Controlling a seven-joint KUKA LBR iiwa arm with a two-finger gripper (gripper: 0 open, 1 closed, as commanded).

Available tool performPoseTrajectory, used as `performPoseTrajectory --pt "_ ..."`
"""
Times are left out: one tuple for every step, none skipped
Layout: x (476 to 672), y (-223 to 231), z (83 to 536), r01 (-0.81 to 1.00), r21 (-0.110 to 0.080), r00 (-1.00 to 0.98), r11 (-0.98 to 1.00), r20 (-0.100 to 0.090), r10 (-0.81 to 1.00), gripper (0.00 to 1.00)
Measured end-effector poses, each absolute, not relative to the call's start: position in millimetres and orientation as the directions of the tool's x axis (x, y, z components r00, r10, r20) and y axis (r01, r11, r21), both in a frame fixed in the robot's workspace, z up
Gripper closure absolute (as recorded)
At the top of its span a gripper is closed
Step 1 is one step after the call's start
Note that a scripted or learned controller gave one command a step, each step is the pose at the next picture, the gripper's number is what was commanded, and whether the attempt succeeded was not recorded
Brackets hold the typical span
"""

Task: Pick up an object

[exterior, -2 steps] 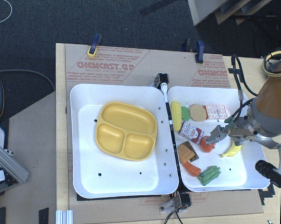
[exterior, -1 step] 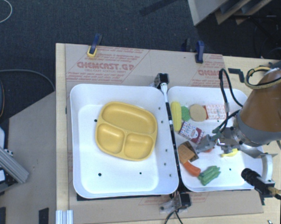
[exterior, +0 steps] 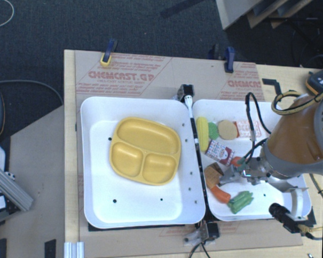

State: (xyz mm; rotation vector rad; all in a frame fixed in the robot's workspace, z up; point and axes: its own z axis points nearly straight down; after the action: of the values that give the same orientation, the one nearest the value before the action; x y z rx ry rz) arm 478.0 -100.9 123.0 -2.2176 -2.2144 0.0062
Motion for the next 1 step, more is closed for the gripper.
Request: performPoseTrajectory --pt "477.4 -100.4 82.7 1.0 -0.004 0.002 -0.002 0.002 1.0 0.0"
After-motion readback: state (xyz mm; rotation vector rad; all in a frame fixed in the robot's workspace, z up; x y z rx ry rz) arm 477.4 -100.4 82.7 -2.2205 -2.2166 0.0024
